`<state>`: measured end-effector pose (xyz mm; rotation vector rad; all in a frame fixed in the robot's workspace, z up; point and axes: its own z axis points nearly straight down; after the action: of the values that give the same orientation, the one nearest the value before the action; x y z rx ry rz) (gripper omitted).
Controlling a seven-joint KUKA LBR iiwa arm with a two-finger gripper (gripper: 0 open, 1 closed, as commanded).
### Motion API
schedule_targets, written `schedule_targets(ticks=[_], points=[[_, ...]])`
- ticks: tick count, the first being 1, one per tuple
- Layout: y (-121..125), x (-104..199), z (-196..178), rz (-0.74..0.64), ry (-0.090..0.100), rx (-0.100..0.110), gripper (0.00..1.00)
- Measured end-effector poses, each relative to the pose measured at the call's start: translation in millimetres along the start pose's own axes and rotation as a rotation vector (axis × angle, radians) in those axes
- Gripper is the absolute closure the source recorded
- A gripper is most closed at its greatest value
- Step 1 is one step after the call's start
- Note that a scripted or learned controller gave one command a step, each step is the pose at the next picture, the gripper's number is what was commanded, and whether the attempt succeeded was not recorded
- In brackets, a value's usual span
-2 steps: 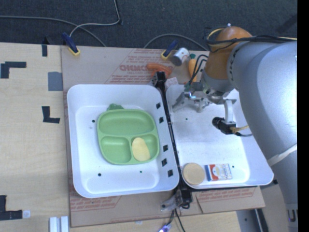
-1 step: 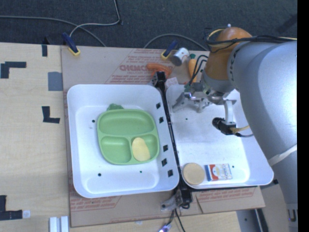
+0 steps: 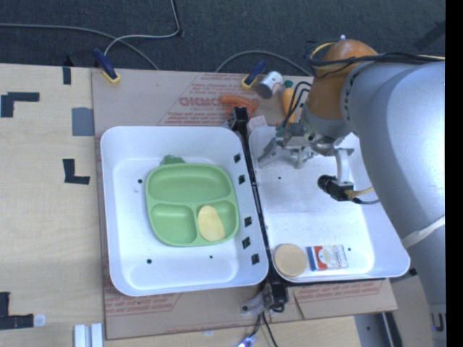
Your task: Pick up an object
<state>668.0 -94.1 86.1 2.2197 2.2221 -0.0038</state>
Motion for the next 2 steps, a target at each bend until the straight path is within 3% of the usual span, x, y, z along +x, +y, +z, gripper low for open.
schedule_targets(ticks=[2], points=[[0.7, -1.1, 0.6, 0.001, -0.001, -0.003, 0.0]])
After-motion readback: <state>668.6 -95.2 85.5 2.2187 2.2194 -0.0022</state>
